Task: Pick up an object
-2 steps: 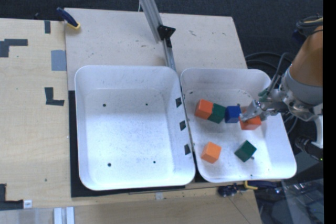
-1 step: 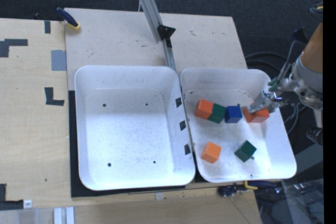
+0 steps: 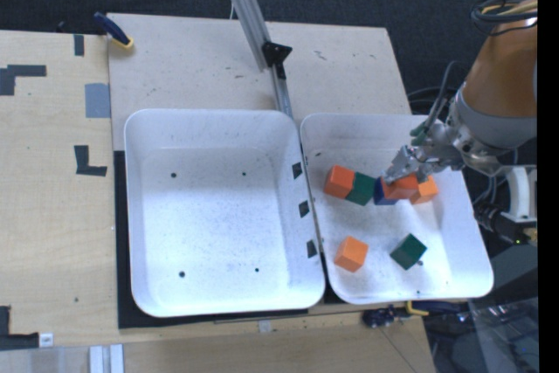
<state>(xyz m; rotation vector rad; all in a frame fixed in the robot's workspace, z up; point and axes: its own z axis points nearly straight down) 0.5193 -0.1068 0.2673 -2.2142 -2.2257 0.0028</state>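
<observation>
Grey arm (image 3: 498,113) (orange band) w/ cables

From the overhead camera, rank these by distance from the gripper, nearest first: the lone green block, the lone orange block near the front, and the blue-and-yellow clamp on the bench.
1. Lone green block, right bin, below the gripper.
2. Lone orange block, same bin, further left.
3. Blue-and-yellow clamp, far upper-left on the bench.

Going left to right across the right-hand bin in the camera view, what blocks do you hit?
Orange block → lower orange block → green block → lower green block. The blue, red and orange blocks clustered under the gripper overlap too much to order.
</observation>
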